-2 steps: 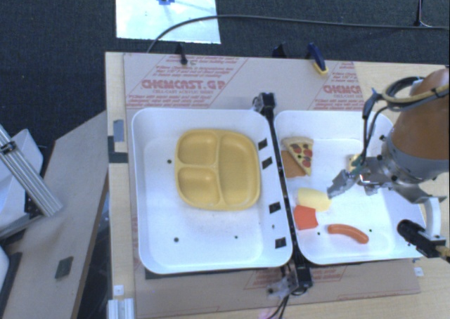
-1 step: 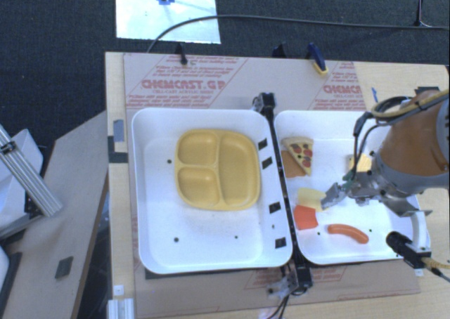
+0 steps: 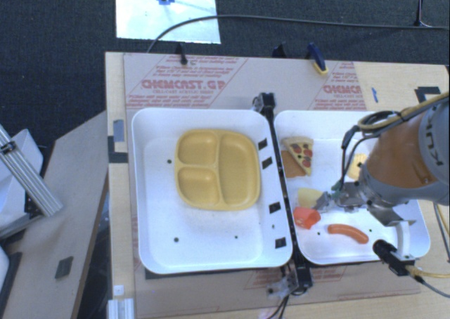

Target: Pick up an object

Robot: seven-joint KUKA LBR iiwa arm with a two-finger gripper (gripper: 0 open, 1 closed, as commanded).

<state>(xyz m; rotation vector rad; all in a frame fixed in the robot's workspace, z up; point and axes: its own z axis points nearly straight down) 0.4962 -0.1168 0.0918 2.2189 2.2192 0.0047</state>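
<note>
A: Left bin point(image 3: 151, 240): yellow divided plate point(image 3: 214, 168), lying flat near the middle. Well apart from the tool.

B: Right bin point(image 3: 330, 258)?

A: Pizza slice point(image 3: 298, 154) by the upper left corner. Below it a pale yellow piece point(image 3: 308, 195), then a red piece point(image 3: 306, 218) against the divider side. An orange sausage point(image 3: 348, 232) lies flat near the front rim.

B: Tool position?

A: Tool point(image 3: 329, 202) sits just right of the pale yellow piece, above the red piece, up and left of the sausage. Touching any of them, cannot tell. Nothing seen between its tips; wide or narrow, cannot tell.

B: Arm?

A: Arm point(image 3: 404, 159) comes in over the right bin from the counter's point(image 3: 204, 79) right side, orange band uppermost, wrist bent down and leftward.
</note>
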